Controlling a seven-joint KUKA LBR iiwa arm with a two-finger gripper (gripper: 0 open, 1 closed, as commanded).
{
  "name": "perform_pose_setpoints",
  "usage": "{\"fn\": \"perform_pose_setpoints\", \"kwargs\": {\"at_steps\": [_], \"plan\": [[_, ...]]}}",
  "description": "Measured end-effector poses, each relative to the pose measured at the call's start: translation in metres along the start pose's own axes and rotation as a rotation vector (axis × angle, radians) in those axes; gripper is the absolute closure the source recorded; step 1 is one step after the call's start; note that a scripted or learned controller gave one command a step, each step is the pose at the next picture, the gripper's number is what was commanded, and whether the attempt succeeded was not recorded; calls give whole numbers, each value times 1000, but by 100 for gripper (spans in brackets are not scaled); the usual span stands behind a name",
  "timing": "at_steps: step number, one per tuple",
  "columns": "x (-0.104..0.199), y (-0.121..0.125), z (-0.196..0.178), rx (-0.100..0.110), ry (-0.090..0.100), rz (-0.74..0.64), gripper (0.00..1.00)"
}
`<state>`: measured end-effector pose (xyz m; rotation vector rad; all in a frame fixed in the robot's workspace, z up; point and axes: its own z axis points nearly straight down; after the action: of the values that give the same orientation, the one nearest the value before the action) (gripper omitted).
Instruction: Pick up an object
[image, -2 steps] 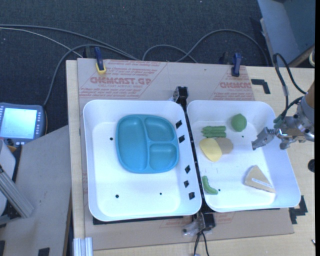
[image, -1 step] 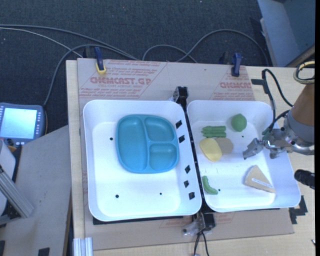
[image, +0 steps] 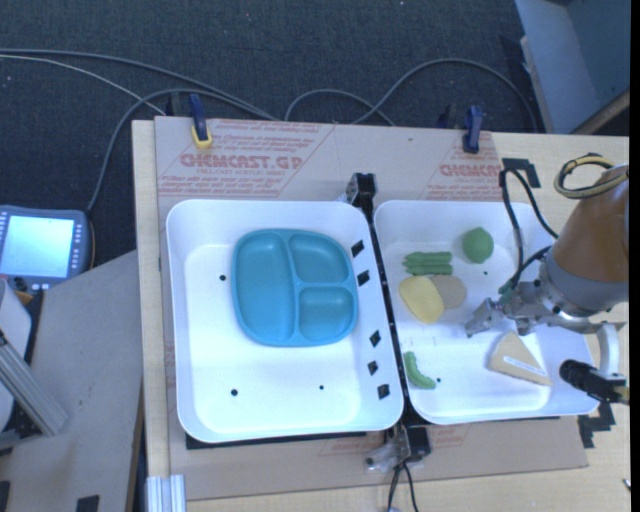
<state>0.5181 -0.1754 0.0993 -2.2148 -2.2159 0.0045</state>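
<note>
The right bin (image: 560, 400) holds several toy foods. A green pod (image: 428, 262) and a green ball (image: 477, 244) lie toward the back. A yellow lump (image: 421, 299) rests against a beige disc (image: 451, 292) in the middle. At the front are a small green pepper (image: 419, 371) and a pale cheese wedge (image: 518, 358). My gripper (image: 500, 318) hangs low over the bin floor, between the beige disc and the cheese wedge. It sits just above the wedge's upper corner. Nothing is visibly held in it.
The left bin (image: 200, 380) holds a blue divided plate (image: 295, 286). Black clips (image: 362, 187) run along the divider between the bins. The arm (image: 595, 250) comes in over the right bin's right wall, with black cables (image: 515, 200) trailing over the back rim.
</note>
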Motion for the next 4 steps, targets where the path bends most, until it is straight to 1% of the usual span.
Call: {"fn": "perform_pose_setpoints", "kwargs": {"at_steps": [1, 2, 3, 4], "plan": [[1, 0, 15, -4, -1, 0, 0], [1, 1, 3, -8, -2, 1, 100], [-8, 0, -44, -13, -6, 1, 100], [-5, 10, -103, -16, -6, -1, 100]]}}
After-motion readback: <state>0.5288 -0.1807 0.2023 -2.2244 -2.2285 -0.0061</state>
